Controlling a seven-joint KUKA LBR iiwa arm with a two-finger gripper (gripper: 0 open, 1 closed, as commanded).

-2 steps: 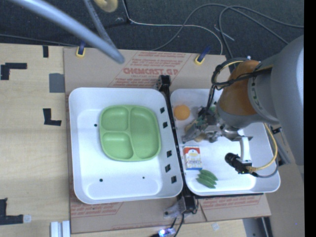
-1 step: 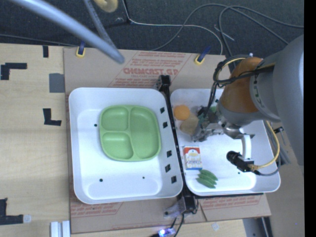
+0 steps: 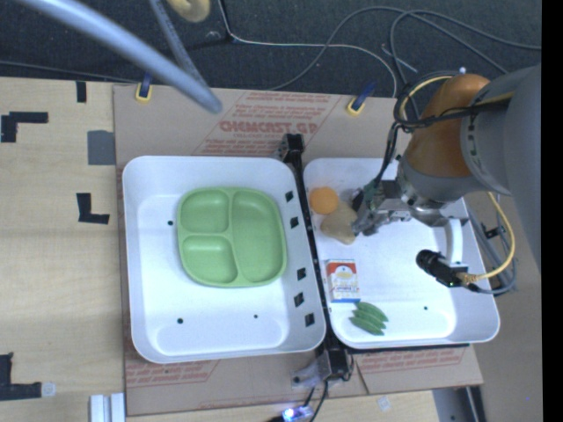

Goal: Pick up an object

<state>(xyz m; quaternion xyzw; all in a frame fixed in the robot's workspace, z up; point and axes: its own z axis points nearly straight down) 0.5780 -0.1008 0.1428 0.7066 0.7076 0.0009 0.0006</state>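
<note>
In the right bin (image 3: 457, 323) my gripper (image 3: 362, 219) is low, near the bin's left wall, with the grey arm and its orange band reaching in from the right. A pale beige object (image 3: 337, 228) lies right at the fingertips, touching or almost touching them. An orange ball (image 3: 324, 200) sits just above it. Further down lie a small red and white packet (image 3: 343, 280) and a green pea pod (image 3: 369, 317).
The left bin (image 3: 149, 323) holds a green divided plate (image 3: 232, 236). A black clip divider runs between the two bins (image 3: 301, 227). Cables loop behind and to the right of the arm (image 3: 493, 253). A grey pole crosses the top left (image 3: 114, 38).
</note>
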